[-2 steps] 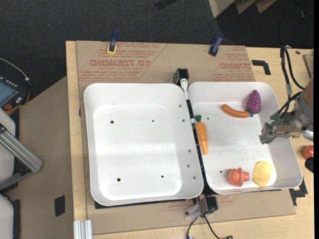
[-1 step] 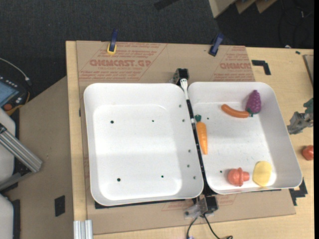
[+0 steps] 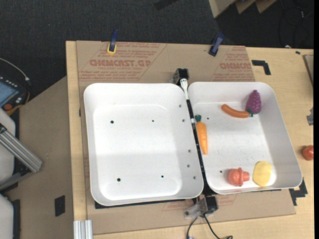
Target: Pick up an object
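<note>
The right bin (image 3: 279, 133) holds several toy foods. A purple bunch of grapes (image 3: 253, 101) lies at its far right, touching the end of an orange-red sausage (image 3: 235, 111). An orange carrot (image 3: 201, 136) with a green top rests along the bin's left wall. Near the front edge sit a red pepper-like toy (image 3: 237, 176) and a yellow lemon (image 3: 262, 173), side by side. The left bin (image 3: 137, 143) has only bare white floor with small dark holes.
Both bins rest on a cardboard sheet (image 3: 149, 59) clamped at the back by two blue clips (image 3: 112, 43). A small orange object (image 3: 308, 153) lies on the bench to the right of the bins. A cable connector (image 3: 204, 206) sits at the front between the bins.
</note>
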Available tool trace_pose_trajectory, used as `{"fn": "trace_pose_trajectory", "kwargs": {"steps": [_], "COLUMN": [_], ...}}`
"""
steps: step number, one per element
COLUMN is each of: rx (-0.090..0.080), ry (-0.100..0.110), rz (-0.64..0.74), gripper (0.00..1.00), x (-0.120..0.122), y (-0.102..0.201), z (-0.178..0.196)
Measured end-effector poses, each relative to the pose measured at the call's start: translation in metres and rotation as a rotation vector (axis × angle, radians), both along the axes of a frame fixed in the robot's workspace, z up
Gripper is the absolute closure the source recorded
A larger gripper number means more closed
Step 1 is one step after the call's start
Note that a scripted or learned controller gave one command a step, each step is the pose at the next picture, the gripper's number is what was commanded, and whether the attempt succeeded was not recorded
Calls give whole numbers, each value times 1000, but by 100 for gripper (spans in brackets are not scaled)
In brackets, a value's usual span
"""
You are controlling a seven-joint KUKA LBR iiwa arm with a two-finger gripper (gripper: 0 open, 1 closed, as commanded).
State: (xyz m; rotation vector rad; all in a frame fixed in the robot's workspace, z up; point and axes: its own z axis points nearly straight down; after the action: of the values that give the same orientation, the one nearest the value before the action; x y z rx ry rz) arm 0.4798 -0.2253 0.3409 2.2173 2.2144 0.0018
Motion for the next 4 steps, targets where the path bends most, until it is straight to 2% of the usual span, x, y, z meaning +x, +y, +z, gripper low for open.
{"fn": "trace_pose_trajectory", "kwargs": {"steps": [1,2,3,4], "rx": [0,-2,5,2], "ry": [-2,-9,-1,-3], "rz": [3,4,13,2], "gripper": [0,0,0,100], "x": [0,0,0,1], "y": [1,11,135,129], "z": [65,183,196,205]}}
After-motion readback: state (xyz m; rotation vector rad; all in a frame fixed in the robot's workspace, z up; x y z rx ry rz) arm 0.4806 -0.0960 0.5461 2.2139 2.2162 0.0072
